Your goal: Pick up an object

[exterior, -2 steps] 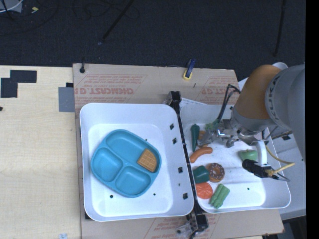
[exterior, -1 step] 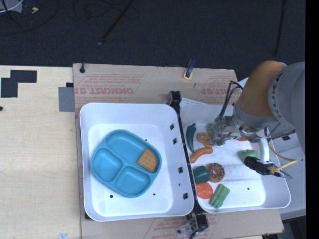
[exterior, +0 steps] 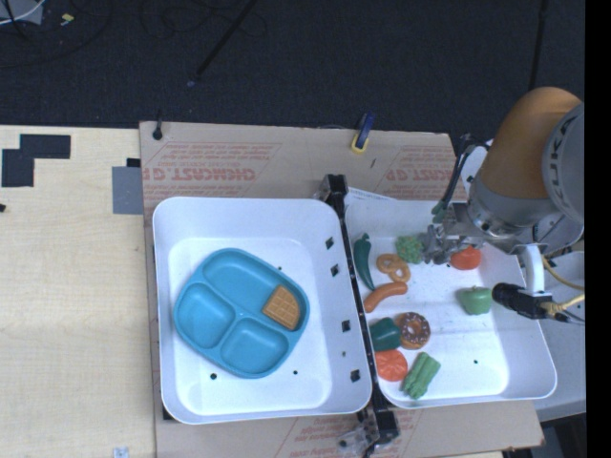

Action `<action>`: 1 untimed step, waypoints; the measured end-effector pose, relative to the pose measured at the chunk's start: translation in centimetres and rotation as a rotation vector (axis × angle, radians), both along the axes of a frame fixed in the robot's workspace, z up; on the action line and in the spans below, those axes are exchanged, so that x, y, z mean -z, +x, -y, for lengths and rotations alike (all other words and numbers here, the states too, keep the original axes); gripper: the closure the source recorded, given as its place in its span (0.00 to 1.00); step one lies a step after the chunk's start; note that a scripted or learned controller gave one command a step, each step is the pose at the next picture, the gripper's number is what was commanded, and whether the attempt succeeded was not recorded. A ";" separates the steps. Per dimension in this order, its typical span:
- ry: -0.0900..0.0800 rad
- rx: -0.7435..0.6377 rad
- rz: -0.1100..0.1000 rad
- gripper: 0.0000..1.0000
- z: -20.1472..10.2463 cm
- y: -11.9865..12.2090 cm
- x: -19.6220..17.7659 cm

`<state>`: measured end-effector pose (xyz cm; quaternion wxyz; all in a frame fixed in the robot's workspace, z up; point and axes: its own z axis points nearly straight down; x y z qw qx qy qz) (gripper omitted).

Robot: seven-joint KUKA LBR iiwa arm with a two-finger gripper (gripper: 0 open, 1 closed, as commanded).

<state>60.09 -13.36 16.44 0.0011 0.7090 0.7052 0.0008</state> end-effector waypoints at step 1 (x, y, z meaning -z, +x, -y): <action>0.001 -0.001 -0.002 1.00 0.0 -0.6 -4.4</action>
